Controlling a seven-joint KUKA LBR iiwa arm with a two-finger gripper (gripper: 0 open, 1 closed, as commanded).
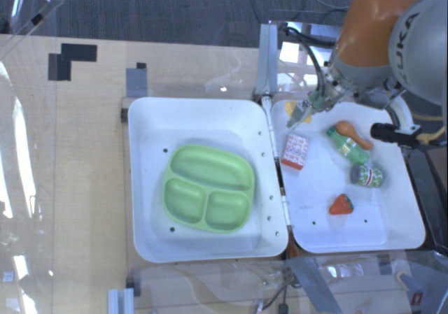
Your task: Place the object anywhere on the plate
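Red strawberry-shaped toy [341, 204] sits loose in right white bin [402, 232]; green 3-compartment plastic plate [208, 187] in left white bin [143, 166]. Tool [302, 111] hovers at right bin's far-left corner, grip state unclear. Step: pick pending. Next: descend, grasp 1 item.

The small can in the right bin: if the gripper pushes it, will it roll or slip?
The can lies on its side, so it would probably roll on the smooth bin floor. Its rounded wall may slip from two fingers.
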